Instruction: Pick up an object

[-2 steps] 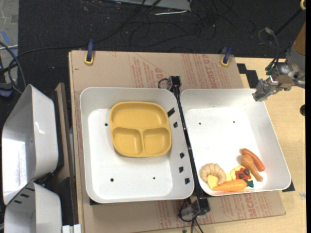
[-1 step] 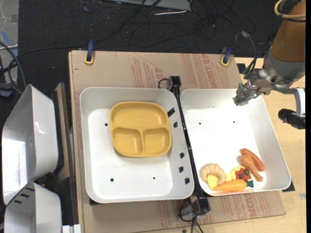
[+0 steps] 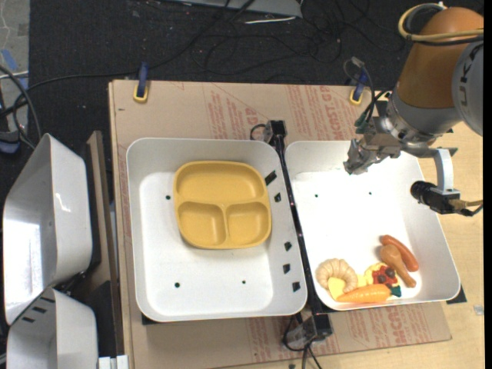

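The right bin [image 3: 430, 206] holds a small heap of toy food at its near edge: a pale croissant [image 3: 335, 270], an orange carrot [image 3: 367, 294], a reddish sausage [image 3: 400, 251], a brown drumstick-like piece [image 3: 400, 267] and a small red and yellow item [image 3: 380, 274]. My gripper [image 3: 358, 162] hangs over the far left part of the right bin, well away from the heap. Nothing shows under it.
The left bin [image 3: 154, 283] bears a yellow divided plate [image 3: 223, 204]. Black clips line the wall between the bins. Spare white bins [image 3: 42, 221] stand at the far left. Clamps [image 3: 141, 91] and cables lie at the bench's back edge.
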Controlling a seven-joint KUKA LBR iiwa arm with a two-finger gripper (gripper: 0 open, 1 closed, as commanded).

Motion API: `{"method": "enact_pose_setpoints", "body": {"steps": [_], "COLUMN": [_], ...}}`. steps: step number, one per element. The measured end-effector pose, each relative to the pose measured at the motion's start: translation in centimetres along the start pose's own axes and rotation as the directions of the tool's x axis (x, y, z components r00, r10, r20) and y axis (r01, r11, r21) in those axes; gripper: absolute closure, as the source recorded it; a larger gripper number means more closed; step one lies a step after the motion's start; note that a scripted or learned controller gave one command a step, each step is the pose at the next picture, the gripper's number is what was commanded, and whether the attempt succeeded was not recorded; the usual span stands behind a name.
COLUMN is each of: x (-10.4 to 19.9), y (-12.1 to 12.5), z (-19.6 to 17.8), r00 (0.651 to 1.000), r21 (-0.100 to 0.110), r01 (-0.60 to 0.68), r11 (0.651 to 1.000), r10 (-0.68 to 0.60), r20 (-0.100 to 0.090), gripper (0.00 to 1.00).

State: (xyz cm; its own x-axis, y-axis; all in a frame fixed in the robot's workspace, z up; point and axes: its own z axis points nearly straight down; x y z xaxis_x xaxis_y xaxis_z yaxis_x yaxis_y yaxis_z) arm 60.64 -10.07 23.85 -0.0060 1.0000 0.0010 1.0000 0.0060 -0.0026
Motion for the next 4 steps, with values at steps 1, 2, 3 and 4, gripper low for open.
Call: {"method": "enact_pose_setpoints", "body": {"steps": [1,2,3,4], "x": [4.9,9.6,14.8,19.6], "y": [-0.2,-2.0,-3.1,-3.3], "z": [0.9,1.1,2.0,0.9], "r00": [1.0,1.0,1.0,1.0], "r21": [-0.001,0.0,0.0,-0.003], "r01": [0.001,0.001,0.002,0.002], "r11": [1.0,1.0,1.0,1.0], "r10": [-0.001,-0.001,-0.002,-0.002], "r20": [-0.001,0.0,-0.001,0.0], "gripper": [1.0,1.0,1.0,1.0]}}
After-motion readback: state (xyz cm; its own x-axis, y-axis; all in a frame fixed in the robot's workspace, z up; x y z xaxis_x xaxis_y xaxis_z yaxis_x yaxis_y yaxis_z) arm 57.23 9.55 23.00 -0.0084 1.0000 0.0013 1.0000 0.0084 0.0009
